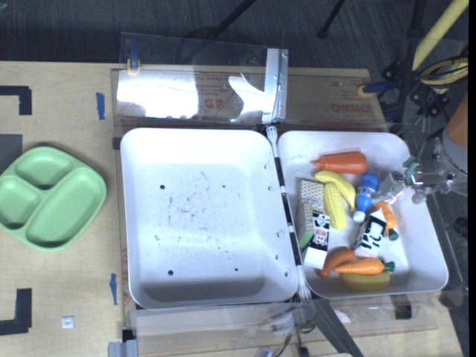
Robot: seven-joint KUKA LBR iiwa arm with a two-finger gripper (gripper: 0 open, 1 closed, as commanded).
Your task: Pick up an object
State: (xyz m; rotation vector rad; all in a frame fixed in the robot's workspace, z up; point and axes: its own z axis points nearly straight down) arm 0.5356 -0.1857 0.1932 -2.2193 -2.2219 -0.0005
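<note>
The right white bin [428, 262] holds a pile of toy food. An orange carrot [341, 161] lies at the far side, with a yellow banana [332, 178] and a corn cob [336, 204] just below it. A blue bottle [366, 190] stands near the middle, beside a small black-and-white carton [371, 234]. More carrots [349, 262] and a yellow piece [366, 280] lie at the near side. My gripper [411, 177] hangs over the bin's right rim, just right of the blue bottle, with nothing seen in it.
The left white bin [201, 214] sits next to the right one. A green divided plate [48, 197] lies on the bench at far left. A clear plastic panel [197, 88] stands behind the left bin. Cables and stands crowd the far right.
</note>
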